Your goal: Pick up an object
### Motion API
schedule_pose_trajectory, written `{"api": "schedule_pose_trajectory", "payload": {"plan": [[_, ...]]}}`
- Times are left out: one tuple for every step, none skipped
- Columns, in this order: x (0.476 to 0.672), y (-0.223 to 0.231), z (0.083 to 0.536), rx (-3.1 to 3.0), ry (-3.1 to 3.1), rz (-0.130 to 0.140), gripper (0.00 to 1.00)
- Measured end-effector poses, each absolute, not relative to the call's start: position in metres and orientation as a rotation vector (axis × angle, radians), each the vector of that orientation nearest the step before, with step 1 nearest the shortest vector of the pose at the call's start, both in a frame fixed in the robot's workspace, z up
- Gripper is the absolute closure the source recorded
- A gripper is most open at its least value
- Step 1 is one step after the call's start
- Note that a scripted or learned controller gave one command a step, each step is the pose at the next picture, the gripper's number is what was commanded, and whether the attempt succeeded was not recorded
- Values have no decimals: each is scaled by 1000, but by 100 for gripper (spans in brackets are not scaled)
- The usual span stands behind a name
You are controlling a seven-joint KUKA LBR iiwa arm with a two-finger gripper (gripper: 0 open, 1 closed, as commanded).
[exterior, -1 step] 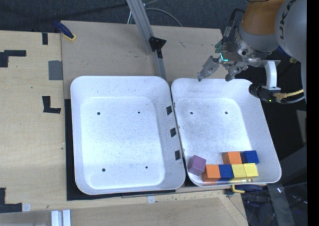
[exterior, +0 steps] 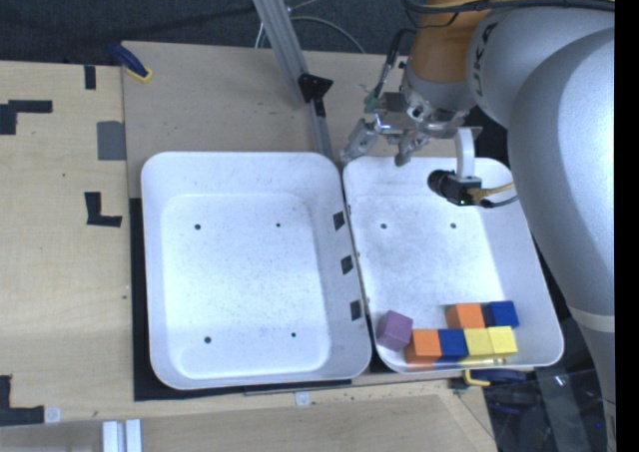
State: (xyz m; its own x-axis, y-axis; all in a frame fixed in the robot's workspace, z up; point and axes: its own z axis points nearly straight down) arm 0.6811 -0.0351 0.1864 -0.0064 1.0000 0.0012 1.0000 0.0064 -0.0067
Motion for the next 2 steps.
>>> {"api": "schedule_pose_trajectory", "payload": {"plan": [[638,-21,192,-2219,-2221,5,0],[632,7,192,-2215,-2224,3,0]]}}
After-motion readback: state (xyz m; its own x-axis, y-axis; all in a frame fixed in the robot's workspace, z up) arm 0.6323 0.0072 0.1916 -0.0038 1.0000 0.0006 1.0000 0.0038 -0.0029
